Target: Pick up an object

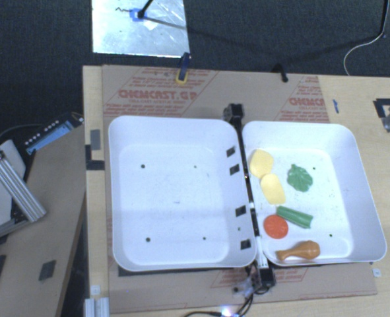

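At the far left, an aluminium frame [10, 183] is seen beside the desk [96, 197], cut off by the picture edge. A cardboard sheet [162, 91] is laid on the desk under both bins. The left bin [175, 190] is joined to the right bin [359, 197] by a row of black clips [237, 190] along the shared wall.

All objects are located in the right bin, toward its left side. Two yellow pieces [267, 175] are placed just beside the shared wall, touching each other. A red disc [276, 226] and a tan drumstick-shaped piece [299, 250] are positioned below them. A green leafy piece [299, 177] and a green bar [294, 216] lie further right. Access from above is unobstructed.

The state of the claw cannot be told.
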Controlling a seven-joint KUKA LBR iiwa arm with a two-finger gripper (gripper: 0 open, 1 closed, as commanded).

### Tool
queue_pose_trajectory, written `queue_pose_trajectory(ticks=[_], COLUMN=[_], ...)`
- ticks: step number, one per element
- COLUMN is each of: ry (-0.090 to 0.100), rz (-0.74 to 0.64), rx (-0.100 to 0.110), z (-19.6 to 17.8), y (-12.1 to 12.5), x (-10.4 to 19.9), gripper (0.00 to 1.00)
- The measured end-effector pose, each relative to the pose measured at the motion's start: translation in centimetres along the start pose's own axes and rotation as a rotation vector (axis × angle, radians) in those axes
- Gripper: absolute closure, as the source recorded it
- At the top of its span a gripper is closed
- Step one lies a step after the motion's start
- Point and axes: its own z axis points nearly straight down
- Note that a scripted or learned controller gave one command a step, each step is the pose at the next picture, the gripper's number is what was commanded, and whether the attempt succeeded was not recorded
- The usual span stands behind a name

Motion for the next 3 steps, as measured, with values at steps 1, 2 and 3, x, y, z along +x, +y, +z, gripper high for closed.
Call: queue_pose_trajectory(ticks=[1,2,3], ry=[0.001,0.001,0.002], rz=[-0.002,0.000,-0.002], rx=[0.008,0.013,0.021], z=[-3.0,-2.8,5.7], y=[3.4,2.7,1.5], x=[3.9,6.1,10.7], gripper=[1.00,1.00,1.00])
